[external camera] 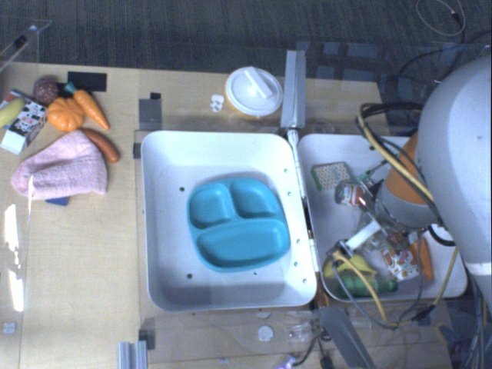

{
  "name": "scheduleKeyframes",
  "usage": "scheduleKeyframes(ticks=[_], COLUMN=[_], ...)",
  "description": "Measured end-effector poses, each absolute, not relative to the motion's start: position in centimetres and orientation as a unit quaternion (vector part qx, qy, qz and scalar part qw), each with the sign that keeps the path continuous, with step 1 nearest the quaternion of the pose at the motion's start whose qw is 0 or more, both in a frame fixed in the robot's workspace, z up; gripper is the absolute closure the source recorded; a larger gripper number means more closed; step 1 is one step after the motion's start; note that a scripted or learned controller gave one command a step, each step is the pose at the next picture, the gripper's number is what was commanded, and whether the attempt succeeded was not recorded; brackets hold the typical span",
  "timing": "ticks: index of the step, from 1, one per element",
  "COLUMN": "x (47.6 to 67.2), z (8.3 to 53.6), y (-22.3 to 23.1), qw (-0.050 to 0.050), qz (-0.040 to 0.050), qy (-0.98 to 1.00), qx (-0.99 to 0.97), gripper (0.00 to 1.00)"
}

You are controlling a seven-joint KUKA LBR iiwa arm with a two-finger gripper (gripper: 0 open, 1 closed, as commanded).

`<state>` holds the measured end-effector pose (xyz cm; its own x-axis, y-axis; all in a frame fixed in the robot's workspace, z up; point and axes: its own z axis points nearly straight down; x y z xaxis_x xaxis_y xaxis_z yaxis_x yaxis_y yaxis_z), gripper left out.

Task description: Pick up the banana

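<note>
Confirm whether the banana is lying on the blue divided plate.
No: the banana lies in the right bin, while the blue plate sits in the left bin.

gripper [360, 242]: low in the right bin [327, 154]; cables and wrist cover the fingers, open or closed not readable.
banana [350, 265]: yellow, at the bin's near corner; partly under a yellow cable and the gripper end, full outline not visible.
green item [367, 285]: just beside the banana; too dark and small to identify.
arm [461, 152]: cut off by the right edge; covers the right bin's far right side.
small carton [398, 264]: partly under the wrist; print unreadable.
yellow object [8, 114]: far left, cut off by the left edge.
small white item [217, 103]: beside the white lid [254, 91]; too small to tell.
</note>
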<state>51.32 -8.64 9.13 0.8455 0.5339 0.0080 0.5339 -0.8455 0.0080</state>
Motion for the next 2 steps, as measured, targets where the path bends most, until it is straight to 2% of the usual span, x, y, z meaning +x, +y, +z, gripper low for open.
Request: scheduleKeyframes(ticks=[1, 2], x=[55.3, 63.4], z=[23.9, 26.5], y=[-8.0, -5.4], qw=[0.0, 0.0], qz=[0.0003, 0.0], qy=[0.196, 0.211], qx=[0.981, 0.977], gripper=[1.0, 1.0])
